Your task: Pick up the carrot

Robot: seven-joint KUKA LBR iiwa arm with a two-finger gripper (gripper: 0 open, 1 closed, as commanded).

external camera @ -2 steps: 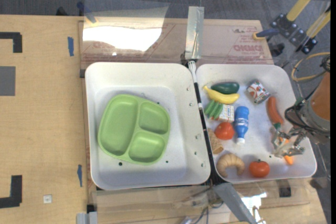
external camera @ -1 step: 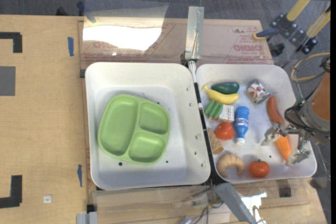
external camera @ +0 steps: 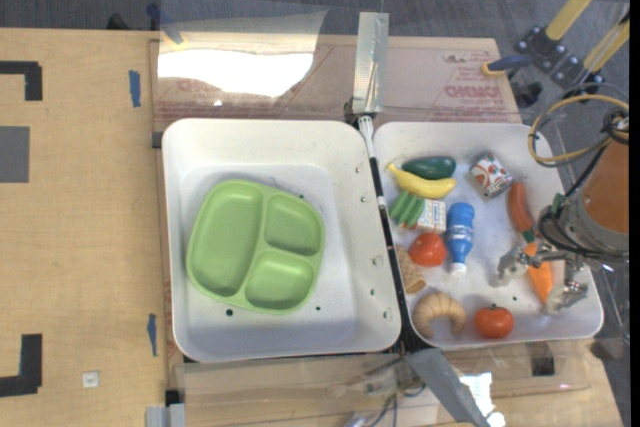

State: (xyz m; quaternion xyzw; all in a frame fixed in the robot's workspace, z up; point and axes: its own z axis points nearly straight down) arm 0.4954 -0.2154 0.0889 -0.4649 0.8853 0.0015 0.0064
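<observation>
The carrot (external camera: 541, 285), small and orange, lies near the right edge of the right bin (external camera: 590, 320), pointing toward the front. My gripper (external camera: 541, 278) comes in from the right and is low over it, open. One metal fingertip (external camera: 510, 265) is left of the carrot and the other is right of it, so the carrot lies between them. I cannot tell whether either finger touches it. The arm's orange band (external camera: 612, 193) is just above.
The right bin also holds a red sausage (external camera: 518, 205), a red-and-white can (external camera: 490, 175), a banana (external camera: 422, 182), a blue bottle (external camera: 460, 233), two tomatoes (external camera: 493, 320), and a croissant (external camera: 440, 310). A green divided plate (external camera: 257, 245) sits in the left bin (external camera: 190, 155).
</observation>
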